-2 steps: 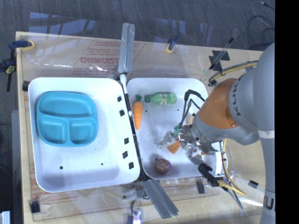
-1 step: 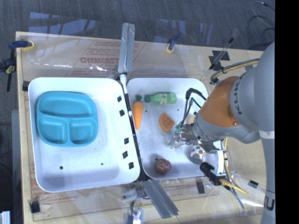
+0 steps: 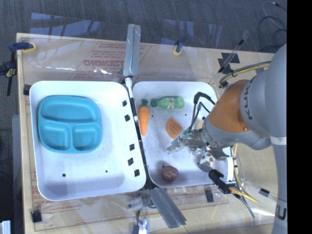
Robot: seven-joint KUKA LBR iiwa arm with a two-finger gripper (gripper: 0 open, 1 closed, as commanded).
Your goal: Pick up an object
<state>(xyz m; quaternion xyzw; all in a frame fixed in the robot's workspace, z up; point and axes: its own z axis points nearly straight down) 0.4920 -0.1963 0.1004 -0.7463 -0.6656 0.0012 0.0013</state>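
The bench (image 3: 73, 50) is a pale wooden board under clear plastic sheeting with red print. Two shallow white bins lie side by side on it: the left bin (image 3: 78, 184) and the right bin (image 3: 156, 89), their edges touching.

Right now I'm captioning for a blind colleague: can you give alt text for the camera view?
The gripper hangs low in the right bin, between an orange wedge and a dark round fruit; a carrot and green bottle lie beyond. The left bin holds a blue tray.
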